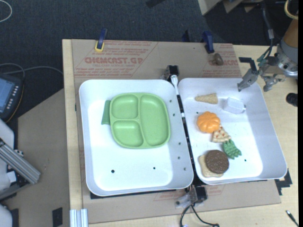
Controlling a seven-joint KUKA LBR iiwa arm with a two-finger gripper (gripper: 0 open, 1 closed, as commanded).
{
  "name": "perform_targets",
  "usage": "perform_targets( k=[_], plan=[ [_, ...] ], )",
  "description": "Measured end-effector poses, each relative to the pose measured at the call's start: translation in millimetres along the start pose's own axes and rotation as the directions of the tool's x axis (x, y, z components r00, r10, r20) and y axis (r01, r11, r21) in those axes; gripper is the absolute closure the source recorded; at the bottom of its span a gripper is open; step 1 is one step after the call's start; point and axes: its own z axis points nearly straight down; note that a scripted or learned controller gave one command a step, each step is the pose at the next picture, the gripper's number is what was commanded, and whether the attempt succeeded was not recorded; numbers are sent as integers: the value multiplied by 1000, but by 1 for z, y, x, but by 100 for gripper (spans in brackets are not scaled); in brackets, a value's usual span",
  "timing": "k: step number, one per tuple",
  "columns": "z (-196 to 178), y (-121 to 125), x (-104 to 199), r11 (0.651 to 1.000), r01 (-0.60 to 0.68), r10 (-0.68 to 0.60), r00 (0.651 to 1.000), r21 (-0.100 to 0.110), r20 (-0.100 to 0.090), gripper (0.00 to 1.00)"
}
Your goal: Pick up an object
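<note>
— Had anything been picked up?
— No. The toy pumpkin (209, 121), the pizza slice (219, 135) and the burger (216, 161) all lay in the right bin (265, 126).
— And the end effector (259, 79)?
— Empty, fingers spread apart, above the bin's far corner. The whole grasp remained.

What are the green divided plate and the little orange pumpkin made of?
The green plate looks like moulded plastic: uniform matte colour, smooth rounded compartments. The orange pumpkin looks like plastic or rubber toy food, with an even colour and soft sheen; which one is unclear.
</note>
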Motion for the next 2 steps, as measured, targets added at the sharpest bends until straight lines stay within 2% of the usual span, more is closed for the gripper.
perform_targets(
  k=[1,2],
  plan=[
    [-11,3,1,1000,3,-3,1000,-15,4,0],
    [44,-7,-1,1000,3,-3,1000,-10,2,0]
  ],
)
